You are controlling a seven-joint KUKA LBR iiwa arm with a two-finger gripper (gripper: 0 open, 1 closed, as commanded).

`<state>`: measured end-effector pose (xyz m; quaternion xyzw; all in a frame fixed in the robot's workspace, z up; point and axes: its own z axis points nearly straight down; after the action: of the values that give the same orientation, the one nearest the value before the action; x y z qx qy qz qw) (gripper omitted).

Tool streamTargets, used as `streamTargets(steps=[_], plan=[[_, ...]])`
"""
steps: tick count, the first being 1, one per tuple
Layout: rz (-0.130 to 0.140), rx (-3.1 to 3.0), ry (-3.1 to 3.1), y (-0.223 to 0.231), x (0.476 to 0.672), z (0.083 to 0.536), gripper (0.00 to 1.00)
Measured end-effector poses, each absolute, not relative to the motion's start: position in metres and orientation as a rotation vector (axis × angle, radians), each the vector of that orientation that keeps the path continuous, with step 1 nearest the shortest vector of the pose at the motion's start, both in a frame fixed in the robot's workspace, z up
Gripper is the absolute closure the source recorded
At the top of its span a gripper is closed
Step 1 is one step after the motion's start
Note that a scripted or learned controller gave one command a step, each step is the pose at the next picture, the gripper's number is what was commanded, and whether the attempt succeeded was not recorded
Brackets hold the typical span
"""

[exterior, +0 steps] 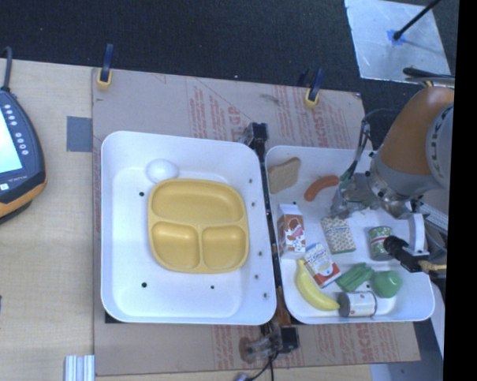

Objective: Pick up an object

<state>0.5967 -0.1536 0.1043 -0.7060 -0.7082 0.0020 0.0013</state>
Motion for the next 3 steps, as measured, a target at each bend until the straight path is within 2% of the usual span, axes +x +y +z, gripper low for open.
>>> streamTargets(steps=[1,2,3], plan=[[0.006,-2.215,-2.224,-0.153,0.597,0.104,0.00],[0.002,-2.216,-2.223,-0.126,0.656,0.092,0.00],[0.001,-2.217,-2.224,-0.127,0.656,0.096,0.00]])
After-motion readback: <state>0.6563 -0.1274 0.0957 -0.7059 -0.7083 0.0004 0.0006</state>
